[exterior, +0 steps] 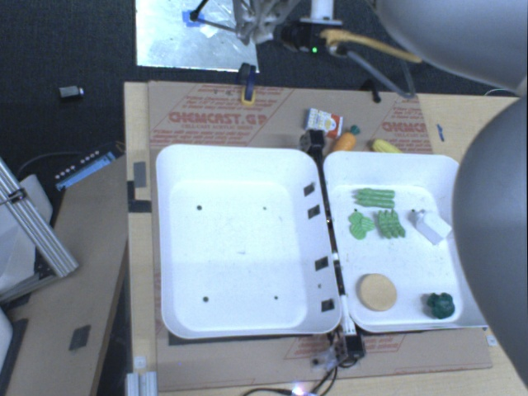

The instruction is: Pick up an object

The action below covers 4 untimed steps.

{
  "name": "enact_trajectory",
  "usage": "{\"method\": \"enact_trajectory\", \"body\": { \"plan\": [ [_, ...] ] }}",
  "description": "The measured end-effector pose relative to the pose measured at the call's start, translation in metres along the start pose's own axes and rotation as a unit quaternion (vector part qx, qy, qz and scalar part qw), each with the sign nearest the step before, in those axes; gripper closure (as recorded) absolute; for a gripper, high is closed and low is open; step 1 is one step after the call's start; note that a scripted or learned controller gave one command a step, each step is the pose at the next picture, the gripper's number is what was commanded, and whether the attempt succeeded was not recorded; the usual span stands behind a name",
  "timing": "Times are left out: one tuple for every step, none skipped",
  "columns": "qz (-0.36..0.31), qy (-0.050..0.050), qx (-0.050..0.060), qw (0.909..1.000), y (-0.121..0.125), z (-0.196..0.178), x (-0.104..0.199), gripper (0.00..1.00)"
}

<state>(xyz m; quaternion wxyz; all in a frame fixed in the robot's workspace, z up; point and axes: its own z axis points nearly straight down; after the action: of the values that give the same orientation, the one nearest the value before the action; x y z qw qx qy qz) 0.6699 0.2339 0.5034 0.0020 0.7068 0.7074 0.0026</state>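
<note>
Nothing had been lifted, as far as I could judge; the whole pick remained. The shallow white right-hand bin (pixel 445 172) held green bean-like pieces (pixel 374 196), a tan round disc (pixel 377 292), a dark green lump (pixel 440 305) and a small white block (pixel 431 226). The shallow white left-hand bin (pixel 169 221) sat beside it.

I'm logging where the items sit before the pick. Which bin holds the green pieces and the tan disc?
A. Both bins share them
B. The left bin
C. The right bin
C: the green pieces and the tan disc lie in the right bin.
</note>
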Motion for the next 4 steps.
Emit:
{"method": "enact_trajectory", "body": {
  "plan": [
    [-0.002, 0.000, 0.003, 1.0000, -0.038, -0.001, 0.001, 1.00],
    [0.000, 0.000, 0.001, 1.0000, 0.000, -0.014, 0.000, 1.00],
    [-0.003, 0.000, 0.003, 1.0000, -0.051, -0.021, 0.001, 1.00],
    [-0.003, 0.000, 0.004, 1.0000, -0.103, -0.003, 0.001, 1.00]
  ]
}}
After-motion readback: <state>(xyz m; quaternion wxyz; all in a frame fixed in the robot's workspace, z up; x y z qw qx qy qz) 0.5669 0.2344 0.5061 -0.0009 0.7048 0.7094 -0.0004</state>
